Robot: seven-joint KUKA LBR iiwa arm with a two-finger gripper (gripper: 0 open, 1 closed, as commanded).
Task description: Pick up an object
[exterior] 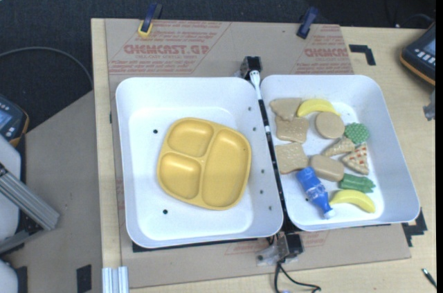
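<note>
A dark carpeted floor surrounds the bench (208, 42), which carries two white bins. The left bin (138, 215) holds a yellow divided plate (204, 163) at its centre. The right bin (387, 146) holds toy food: nearest its front edge lies a blue bottle (315, 191), long axis running toward the front-right corner, just beside a banana (354, 200). The pincer's state I cannot tell.

high slanted view over both bins (138, 215)

Yellow tray (204, 163) in L bin (131, 104), toy food (325, 153) in R bin (387, 146)
</note>
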